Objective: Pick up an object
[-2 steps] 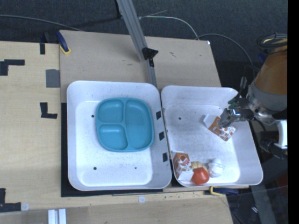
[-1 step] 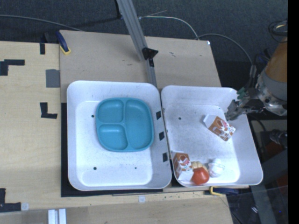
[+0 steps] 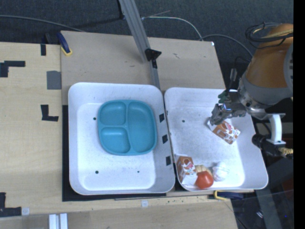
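Observation:
My gripper [image 3: 220, 114] hangs over the right part of the right bin [image 3: 190, 104], reaching in from the right. A small white, orange and red packet [image 3: 226, 131] lies directly beneath and just in front of it, touching or nearly touching the gripper's tip. Whether the packet is held cannot be made out. Along the bin's front wall lie a red and white packet [image 3: 185, 166], a red tomato-like ball [image 3: 204, 180] and a small white object [image 3: 220, 171], all close together.
The left bin [image 3: 81, 175] holds a teal divided plate [image 3: 127, 127]. A grey metal pole [image 3: 136, 23] slants down from the back toward the gap between the bins. The bare floor of the right bin stretches left of the gripper.

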Tool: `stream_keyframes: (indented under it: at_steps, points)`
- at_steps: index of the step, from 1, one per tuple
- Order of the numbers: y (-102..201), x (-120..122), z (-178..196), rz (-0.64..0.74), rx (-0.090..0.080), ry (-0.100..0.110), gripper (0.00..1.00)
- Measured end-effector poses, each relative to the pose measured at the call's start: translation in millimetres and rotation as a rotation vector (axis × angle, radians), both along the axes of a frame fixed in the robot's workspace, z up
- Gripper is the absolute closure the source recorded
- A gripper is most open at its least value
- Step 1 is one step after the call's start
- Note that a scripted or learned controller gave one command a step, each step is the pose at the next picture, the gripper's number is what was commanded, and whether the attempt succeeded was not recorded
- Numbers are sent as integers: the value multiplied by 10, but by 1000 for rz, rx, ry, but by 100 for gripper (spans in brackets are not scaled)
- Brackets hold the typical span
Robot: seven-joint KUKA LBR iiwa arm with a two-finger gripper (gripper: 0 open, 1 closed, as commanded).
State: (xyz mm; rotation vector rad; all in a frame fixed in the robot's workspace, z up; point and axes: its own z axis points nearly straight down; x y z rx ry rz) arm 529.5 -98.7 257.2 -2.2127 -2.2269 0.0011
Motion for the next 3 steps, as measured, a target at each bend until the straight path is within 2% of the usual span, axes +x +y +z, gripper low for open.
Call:
stream_keyframes:
  at_steps: [1, 3]
  points:
    - [476, 12, 19, 0, 0, -1, 100]
    - [1549, 80, -287, 1, 0, 2, 100]
